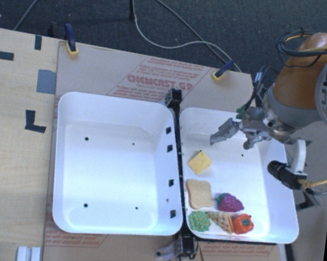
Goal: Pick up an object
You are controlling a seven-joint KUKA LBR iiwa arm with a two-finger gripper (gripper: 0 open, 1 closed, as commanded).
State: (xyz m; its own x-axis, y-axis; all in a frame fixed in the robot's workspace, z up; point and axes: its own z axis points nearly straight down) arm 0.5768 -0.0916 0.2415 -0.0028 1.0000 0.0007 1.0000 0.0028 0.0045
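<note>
Yellow cheese wedge point(200, 161), flat, tilted, below empty spread gripper point(234, 137)

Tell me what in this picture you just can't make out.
- Camera view: the arm is cut off by the right edge, so its base is hidden.
- The red toy and the wedge beside it are too small to identify.
- Whether the gripper touches the right bin floor or hangs above it cannot be judged from this slant.
- The print on the cardboard is too small to read fully.
</note>
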